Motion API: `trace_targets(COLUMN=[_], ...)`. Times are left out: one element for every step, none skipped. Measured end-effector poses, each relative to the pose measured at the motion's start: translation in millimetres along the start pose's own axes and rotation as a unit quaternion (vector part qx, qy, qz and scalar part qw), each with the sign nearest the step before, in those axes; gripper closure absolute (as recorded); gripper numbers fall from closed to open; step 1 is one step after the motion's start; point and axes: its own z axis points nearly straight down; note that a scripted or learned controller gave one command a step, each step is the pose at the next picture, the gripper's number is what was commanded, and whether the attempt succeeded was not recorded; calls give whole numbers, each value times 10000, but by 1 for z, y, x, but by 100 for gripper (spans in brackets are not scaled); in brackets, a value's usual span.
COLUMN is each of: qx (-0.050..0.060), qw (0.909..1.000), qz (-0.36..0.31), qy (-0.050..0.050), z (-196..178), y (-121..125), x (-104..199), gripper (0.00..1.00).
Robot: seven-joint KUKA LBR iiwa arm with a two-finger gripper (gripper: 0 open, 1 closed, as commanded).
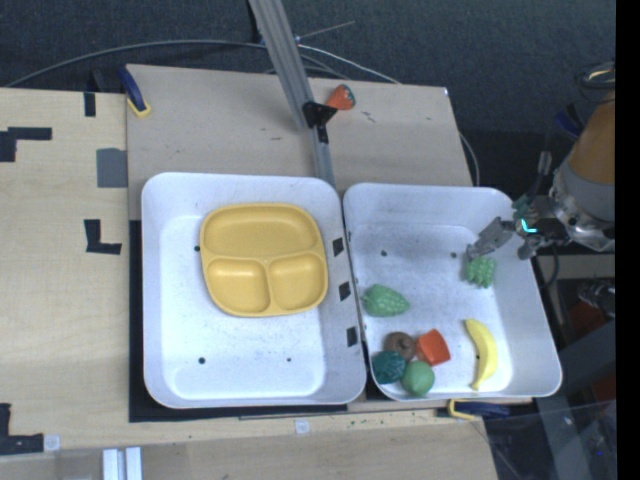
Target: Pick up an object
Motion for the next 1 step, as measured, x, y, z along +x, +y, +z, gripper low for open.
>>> trace_targets(qx=[30], qw=[10000], qz=[7], qy=[0], z=[61], y=[2], x=[-6], gripper=[0])
